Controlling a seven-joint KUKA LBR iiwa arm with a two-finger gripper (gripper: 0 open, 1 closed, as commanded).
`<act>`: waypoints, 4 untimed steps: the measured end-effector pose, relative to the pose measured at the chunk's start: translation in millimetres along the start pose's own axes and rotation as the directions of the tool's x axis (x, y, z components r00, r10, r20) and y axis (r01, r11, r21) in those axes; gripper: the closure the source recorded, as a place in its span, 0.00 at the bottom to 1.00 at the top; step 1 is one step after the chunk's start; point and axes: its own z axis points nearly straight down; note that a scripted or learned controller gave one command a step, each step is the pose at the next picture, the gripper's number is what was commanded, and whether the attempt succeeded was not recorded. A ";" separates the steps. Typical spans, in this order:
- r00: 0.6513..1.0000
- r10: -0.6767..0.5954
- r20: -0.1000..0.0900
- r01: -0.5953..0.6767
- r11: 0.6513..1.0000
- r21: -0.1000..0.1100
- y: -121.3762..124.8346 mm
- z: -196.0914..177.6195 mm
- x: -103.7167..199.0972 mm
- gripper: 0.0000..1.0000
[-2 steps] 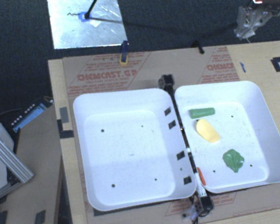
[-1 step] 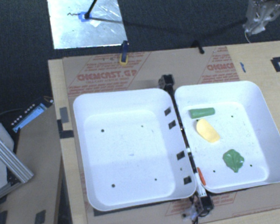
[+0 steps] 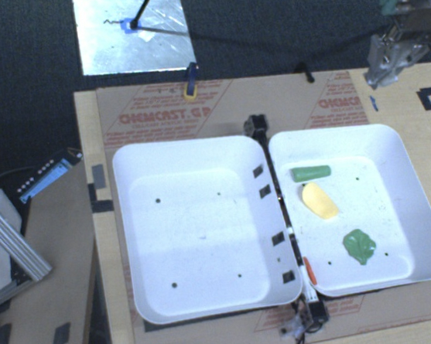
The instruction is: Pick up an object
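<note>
My pincer hangs above the counter's far right corner, well apart from the bins; I cannot tell how it stands. In the right bin, a green cylinder lies toward the far edge, a yellow oval piece just beside it, and a green crumpled lump toward the near edge.

We see two white bins: the left bin touches the right bin along a black-clipped seam. Both rest on a printed cardboard sheet covering the tabletop. A shiny metal plate lies beyond.
</note>
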 end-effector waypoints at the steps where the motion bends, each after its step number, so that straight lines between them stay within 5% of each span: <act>1: 1.000 0.001 0.001 -0.001 1.000 -0.001 -39.7 0.0 17.1 1.00; 3: 1.000 0.014 0.005 -0.014 1.000 -0.001 -47.1 6.3 -115.7 1.00; 4: 1.000 -0.001 -0.001 0.001 1.000 0.012 -55.8 123.4 -60.7 1.00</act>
